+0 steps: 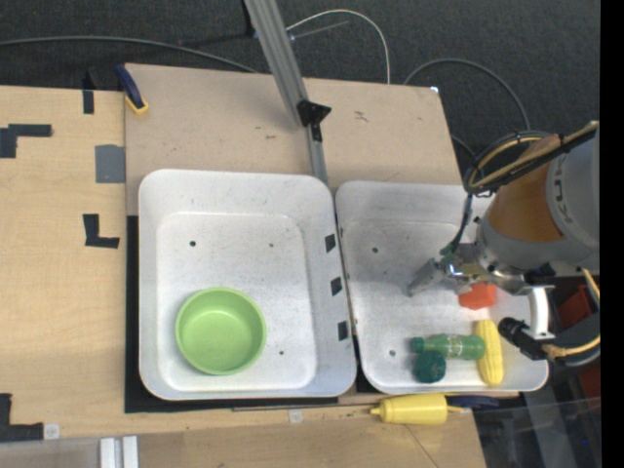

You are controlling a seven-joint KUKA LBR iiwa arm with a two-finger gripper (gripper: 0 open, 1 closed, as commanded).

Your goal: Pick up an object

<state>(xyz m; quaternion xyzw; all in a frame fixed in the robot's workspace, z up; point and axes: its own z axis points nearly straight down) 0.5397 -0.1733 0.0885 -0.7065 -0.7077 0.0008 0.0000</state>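
Observation:
My gripper [425,281] hangs over the middle of the right bin [390,213], pointing left and down, with nothing visibly in it. A small orange-red object [476,297] lies just right of it, under the wrist. Along the bin's front lie a green bottle [447,345], a dark green piece [428,366] touching its front side, and a yellow corn cob [490,349] at the bottle's right end. The left bin [234,193] holds a light green bowl [220,331] at its front left.
A yellow bottle-shaped object [413,409] lies on the bench just outside the right bin's front rim. A grey pole [278,47] slants across the back of the bench. Cables loop behind the right bin. The arm's orange band [526,208] sits at the right.

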